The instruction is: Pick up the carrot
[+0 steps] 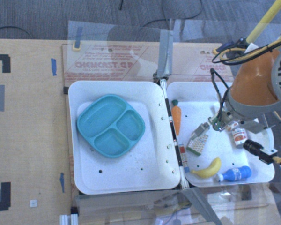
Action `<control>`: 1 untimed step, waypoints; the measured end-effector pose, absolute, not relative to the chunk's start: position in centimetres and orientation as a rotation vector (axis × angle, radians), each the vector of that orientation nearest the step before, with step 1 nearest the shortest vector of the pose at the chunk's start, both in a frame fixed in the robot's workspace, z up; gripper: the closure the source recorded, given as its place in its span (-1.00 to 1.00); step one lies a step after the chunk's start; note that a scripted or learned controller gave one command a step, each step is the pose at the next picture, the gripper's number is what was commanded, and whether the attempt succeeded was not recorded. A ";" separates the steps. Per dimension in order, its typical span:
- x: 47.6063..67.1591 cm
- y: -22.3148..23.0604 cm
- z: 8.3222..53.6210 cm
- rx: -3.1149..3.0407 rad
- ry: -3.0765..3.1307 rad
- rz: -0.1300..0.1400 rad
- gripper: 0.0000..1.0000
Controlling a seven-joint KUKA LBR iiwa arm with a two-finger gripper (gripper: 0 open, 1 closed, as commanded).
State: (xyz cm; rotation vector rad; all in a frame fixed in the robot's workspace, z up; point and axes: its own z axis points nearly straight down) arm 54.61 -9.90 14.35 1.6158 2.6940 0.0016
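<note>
left of gripper point(218, 123), carrot point(176, 119) apart

Fixed overhead camera (slanted), both bins point(84, 182)

Robot lab: taped bench point(28, 125) (cables point(180, 3) on floor).
</note>
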 end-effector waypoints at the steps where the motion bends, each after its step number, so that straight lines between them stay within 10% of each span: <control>1: 59.3 -10.3 8.7 1.984 2.429 0.006 -1.00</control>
